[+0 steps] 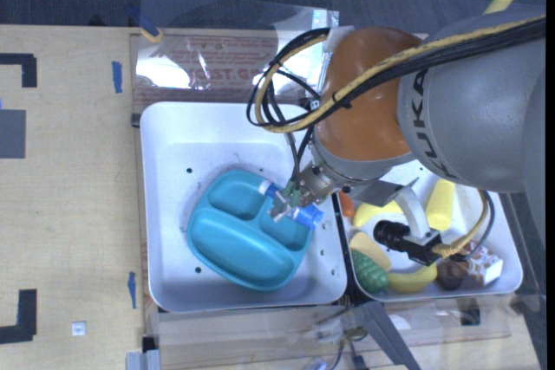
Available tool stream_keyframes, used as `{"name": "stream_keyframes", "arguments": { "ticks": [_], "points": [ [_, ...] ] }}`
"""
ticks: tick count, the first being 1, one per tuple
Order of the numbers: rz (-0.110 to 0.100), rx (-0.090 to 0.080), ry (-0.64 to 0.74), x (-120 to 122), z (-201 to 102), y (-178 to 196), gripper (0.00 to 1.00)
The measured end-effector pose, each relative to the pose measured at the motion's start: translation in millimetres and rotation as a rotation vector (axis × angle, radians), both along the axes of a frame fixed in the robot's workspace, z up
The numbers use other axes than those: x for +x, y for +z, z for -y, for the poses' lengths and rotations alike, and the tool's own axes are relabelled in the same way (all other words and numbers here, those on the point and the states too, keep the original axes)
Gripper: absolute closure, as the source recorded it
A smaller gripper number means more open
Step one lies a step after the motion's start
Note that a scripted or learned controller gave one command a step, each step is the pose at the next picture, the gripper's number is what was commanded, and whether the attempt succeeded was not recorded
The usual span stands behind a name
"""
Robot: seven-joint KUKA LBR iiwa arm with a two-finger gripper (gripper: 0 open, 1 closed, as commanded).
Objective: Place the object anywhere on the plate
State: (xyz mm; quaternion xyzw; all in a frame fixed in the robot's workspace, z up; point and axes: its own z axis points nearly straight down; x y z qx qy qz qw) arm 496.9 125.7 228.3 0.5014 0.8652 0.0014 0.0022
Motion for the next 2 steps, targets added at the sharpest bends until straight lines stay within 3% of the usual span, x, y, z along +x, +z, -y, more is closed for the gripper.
{"name": "stream_keyframes", "arguments": {
  "ticks": [1,2],
  "points": [
    [-0.01,-0.001,0.144,-19.2,-66.0,-63.8,1.0],
    [0.005,0.002,0.217,-15.6,-31.5,67.5,1.0]
  ]
}}
